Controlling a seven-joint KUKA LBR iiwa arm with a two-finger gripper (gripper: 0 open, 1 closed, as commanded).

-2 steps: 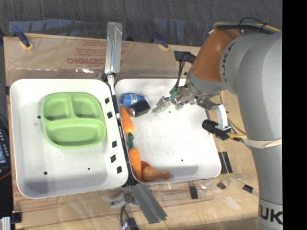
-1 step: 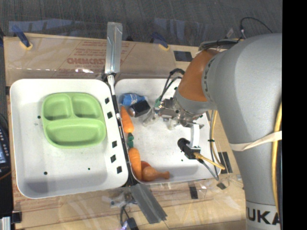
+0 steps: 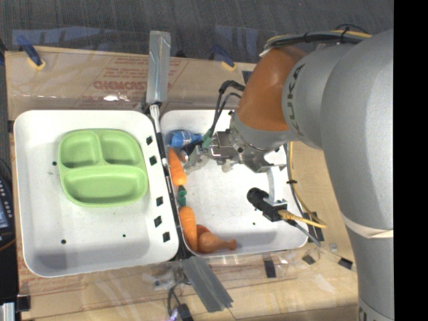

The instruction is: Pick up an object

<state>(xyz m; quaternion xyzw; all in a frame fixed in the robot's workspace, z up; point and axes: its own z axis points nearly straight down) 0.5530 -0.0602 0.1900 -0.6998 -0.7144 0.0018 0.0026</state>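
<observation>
The right bin (image 3: 231,199) holds several small things along its left wall. A blue object (image 3: 178,139) lies at the far left corner. Below it an orange carrot (image 3: 176,168) stretches along the wall, then a small dark green piece (image 3: 181,194), then a second carrot (image 3: 188,223). An orange-brown piece (image 3: 215,243) rests at the near edge. My gripper (image 3: 203,146) reaches in from the right and sits low in the bin, right beside the blue object and just above the upper carrot. The wrist hides part of the bin's far side.
The left bin (image 3: 40,239) holds a green divided plate (image 3: 103,166) in its far half. A grey metal bar (image 3: 158,65) stands at the far end of the divider between the bins. The arm's bulk covers the bench's right side.
</observation>
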